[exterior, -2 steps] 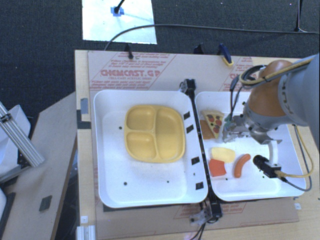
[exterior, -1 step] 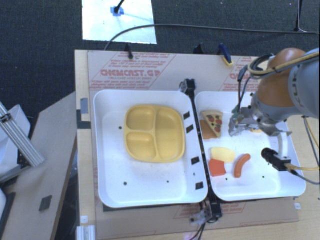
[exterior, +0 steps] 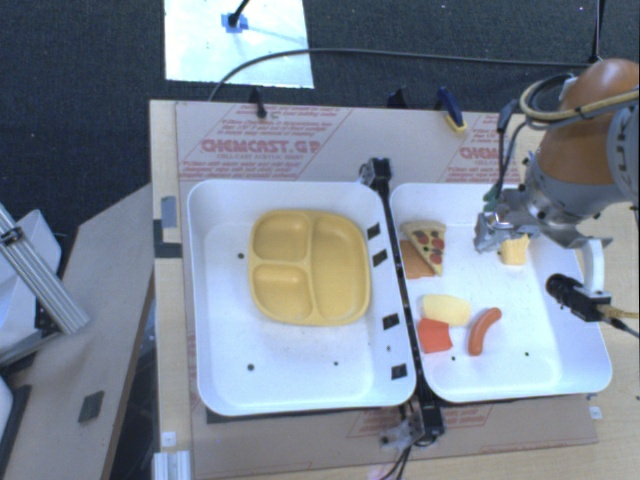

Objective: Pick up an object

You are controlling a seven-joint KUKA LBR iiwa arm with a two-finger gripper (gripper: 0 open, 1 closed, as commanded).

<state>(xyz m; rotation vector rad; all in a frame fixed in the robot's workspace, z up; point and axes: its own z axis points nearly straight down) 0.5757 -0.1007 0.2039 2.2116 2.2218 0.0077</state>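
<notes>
Gripper (exterior: 497, 230) low in right bin (exterior: 560, 368), right of frame, touching a pale yellow block (exterior: 514, 251); whether the fingers are spread or closed, cannot tell.

Risk: block sits at the tip's edge, so a close could nudge it aside and catch nothing.

Count, right bin: one pizza slice (exterior: 424, 245), one yellow piece (exterior: 446, 310), one orange block (exterior: 434, 336), one sausage (exterior: 483, 330). Left bin (exterior: 215, 298): one yellow plate (exterior: 309, 267).

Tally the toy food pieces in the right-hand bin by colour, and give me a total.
Yellow: 2, the yellow block and the pale yellow piece by the gripper
Orange: 1, the orange block
Red: 1, the sausage
Mixed: 1, the pizza slice
Total: 5
</notes>
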